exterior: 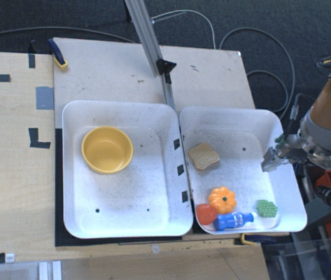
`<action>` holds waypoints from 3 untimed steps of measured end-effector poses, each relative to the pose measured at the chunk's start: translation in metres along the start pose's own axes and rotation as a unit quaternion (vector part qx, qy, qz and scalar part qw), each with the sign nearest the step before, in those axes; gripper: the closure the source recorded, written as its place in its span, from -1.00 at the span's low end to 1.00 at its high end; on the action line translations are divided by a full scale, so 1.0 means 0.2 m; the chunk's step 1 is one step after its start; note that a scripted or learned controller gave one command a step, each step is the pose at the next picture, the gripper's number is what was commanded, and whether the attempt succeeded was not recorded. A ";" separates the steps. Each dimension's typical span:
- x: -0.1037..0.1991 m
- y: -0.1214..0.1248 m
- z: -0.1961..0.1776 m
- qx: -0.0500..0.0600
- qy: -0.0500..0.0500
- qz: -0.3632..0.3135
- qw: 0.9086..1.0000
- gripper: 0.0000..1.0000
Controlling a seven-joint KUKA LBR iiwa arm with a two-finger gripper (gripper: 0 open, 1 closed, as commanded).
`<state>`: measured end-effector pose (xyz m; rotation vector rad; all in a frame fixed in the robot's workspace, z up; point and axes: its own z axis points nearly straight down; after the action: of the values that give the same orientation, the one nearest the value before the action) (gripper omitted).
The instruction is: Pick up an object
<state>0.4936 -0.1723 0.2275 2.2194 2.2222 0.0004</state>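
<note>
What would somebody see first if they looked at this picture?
Probably the yellow bowl, sitting alone in the left bin. Next, the colourful cluster at the near edge of the right bin: an orange pumpkin, a blue bottle and a red toy.

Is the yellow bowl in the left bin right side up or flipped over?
Right side up. The yellow bowl shows its open mouth and inner floor to the camera, with its rim on top, resting in the left bin.

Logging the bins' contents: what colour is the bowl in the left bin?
Yellow. The bowl shows clearly in the camera view, sitting in the left bin.
</note>
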 end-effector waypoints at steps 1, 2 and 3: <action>0.23 0.08 -0.04 0.001 0.001 -0.003 1.000 1.00; 0.48 0.13 -0.01 0.002 0.001 -0.003 1.000 1.00; 0.70 0.20 0.03 0.002 0.001 -0.002 1.000 1.00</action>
<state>0.5332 -0.0324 0.2213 2.2165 2.2300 -0.0014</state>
